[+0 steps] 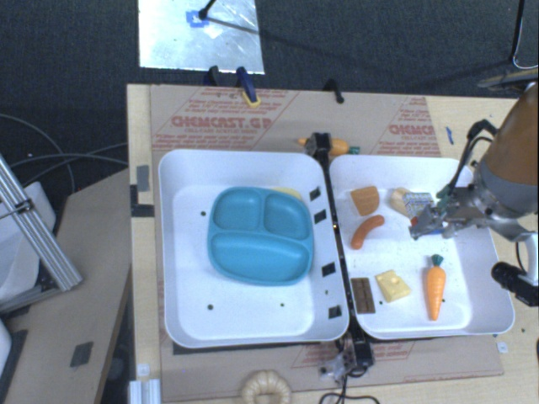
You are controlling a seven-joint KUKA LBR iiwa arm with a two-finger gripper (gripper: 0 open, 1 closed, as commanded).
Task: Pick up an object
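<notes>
My gripper hangs over the right bin, near its middle, with the arm coming in from the right. Several play-food pieces lie in that bin: an orange carrot just below the gripper, a pale roll just above and left of it, a sausage to its left, a tan bread piece, a yellow cheese wedge and a brown chocolate bar. Nothing shows between the fingers.
The left bin holds a blue divided plate. A black divider with clips runs between the bins. A small orange item lies behind the bins on the cardboard.
</notes>
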